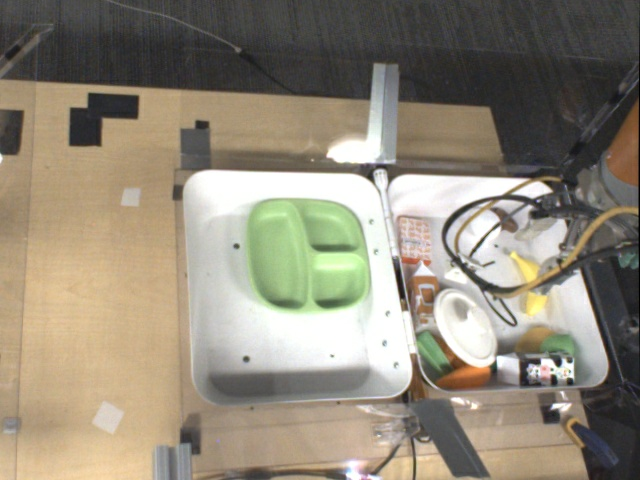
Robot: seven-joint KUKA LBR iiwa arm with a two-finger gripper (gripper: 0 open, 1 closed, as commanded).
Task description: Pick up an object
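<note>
The right bin holds a jumble of objects. A white round lid or bowl lies near its front, with an orange piece and a green piece beside it. A white bottle with a black-and-white label rests at the front right. A yellow object lies under black cables. A red-and-white packet sits at the bin's left wall. My gripper hangs over the far right part of this bin, half hidden by cables.
The left bin holds a green divided tray. A metal post stands behind the wall between the two bins. The arm enters from the right. Wooden bench surface extends to the left.
</note>
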